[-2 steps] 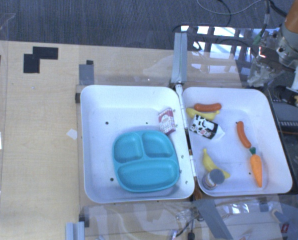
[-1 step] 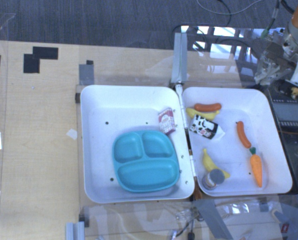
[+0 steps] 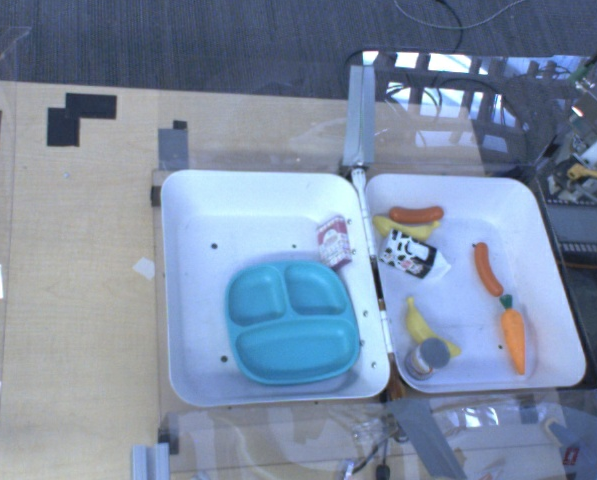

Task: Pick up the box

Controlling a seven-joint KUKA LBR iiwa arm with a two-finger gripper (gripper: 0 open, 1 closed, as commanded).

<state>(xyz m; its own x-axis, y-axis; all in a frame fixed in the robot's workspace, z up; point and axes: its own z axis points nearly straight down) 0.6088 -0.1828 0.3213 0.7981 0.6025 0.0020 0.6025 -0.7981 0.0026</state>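
1. A small red and white box [image 3: 334,242] lies in the left bin [image 3: 193,268], at two o'clock from a blue divided plate [image 3: 292,321], near the shared wall.
2. The right bin [image 3: 548,268] holds two sausages, two bananas, a carrot, a can and a cow-patterned carton [image 3: 411,255].
3. The pincer's state cannot be told.

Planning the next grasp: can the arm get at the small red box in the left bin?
Probably, from above: nothing covers the red box, but the bin wall and blue plate crowd it.
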